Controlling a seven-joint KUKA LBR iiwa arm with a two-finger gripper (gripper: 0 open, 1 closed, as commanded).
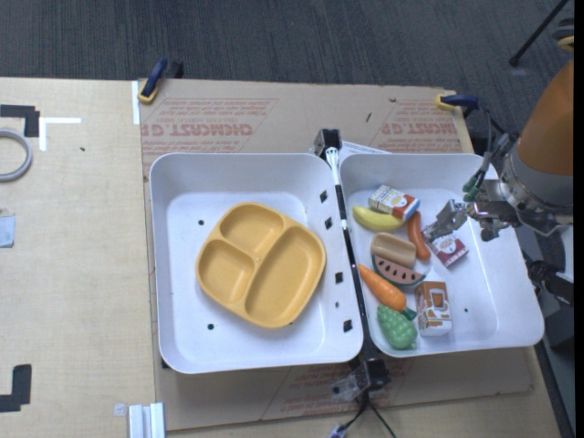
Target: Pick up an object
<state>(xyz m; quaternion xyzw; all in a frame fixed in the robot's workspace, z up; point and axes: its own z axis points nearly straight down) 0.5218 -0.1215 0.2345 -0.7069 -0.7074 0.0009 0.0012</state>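
**A:** Where's your tool right now?

**B:** My tool (446, 222) hangs over the right bin (506, 313), reaching in from that bin's far right side. I can't tell its state; the tip is too small and cluttered to read, and I see nothing between its parts.

**A:** What lies closest to it?

**B:** A small red packet (452, 252) sits just below the tip, toward the camera. Whether I touch it, I can't say. A red sausage (417, 234) lies just to the tip's left, running lengthwise down the bin.

**A:** And farther off?

**B:** Beyond the sausage, up and left of my tool, a little carton (393, 202) rests beside a banana (377, 218). Below those, left of the tip, are a bun (392, 245) and a watermelon slice (401, 270), touching each other. A carrot (382, 286) lies slanted beneath them. Nearer the camera, a juice box (433, 307) stands just beside a green vegetable (397, 328).

**A:** The other bin?

**B:** Well to my tool's left, the left bin (173, 263) holds a yellow divided plate (261, 264). Both bins sit on cardboard (210, 121) on the worktop (73, 272).
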